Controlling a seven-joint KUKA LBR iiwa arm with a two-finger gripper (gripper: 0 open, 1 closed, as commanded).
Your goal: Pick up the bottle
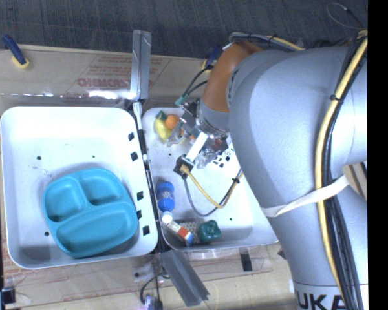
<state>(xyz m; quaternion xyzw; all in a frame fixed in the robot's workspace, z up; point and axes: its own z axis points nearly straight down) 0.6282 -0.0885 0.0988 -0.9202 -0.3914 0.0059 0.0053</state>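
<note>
The bottle (179, 230) lies on its side by the right bin's (246, 228) near wall, unheld, so this reads as the approach. Farther back hangs the gripper (204, 146); it likely must travel nearer and descend.

Bright, even light falls from above on the bench. The left white bin (26, 141) is close to washed out along its floor and walls, and a strip of glare runs along the clear tape on the cardboard (84, 95) just behind it. A soft grey shadow lies under the blue divided plate (90, 212). The grey arm (291, 141) shades much of the right bin (239, 228). The dark floor at the top is dim and grainy. Small items look slightly soft and blurred.
</note>
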